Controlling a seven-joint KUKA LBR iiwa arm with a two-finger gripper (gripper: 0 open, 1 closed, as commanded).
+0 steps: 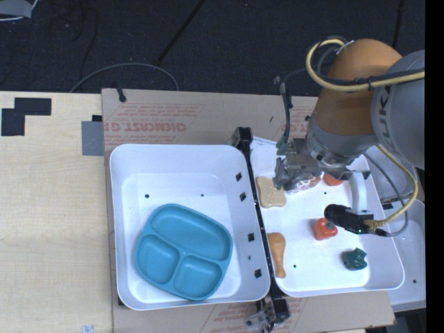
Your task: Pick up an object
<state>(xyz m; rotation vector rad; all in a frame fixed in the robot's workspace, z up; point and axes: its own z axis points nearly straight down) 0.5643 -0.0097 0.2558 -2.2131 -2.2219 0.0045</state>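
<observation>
**Toy foods lie loose in the right bin; nothing lifted yet**

Toy foods are the things to pick from, and all of them lie in the right bin (388, 283), taken here as the landmark. Going from its near edge to its far one: a dark green piece (355, 259) sits by the near right corner; an orange, carrot-like piece (277, 252) lies along the near left wall; a red-orange piece (325, 229) rests around the middle, touching the black end of a cable fitting (345, 218); a tan, bread-like slice (270, 192) lies against the left wall further back; a small red piece (333, 180) peeks out at the far side, partly under the arm.

Left of the landmark stands the second bin (125, 186), holding one blue divided plate (183, 250). Both bins rest on cardboard on the surface.

The gripper (292, 177) hangs over the far left part of the right bin, just beside the bread-like slice. How the jaws stand I cannot tell; the wrist hides them, and no item is seen between them.

Judged from this, the pick is not yet done: the approach looks made, while closing on an item and lifting remain.

Count: two bins, one plate, five toy foods visible, one arm.
</observation>
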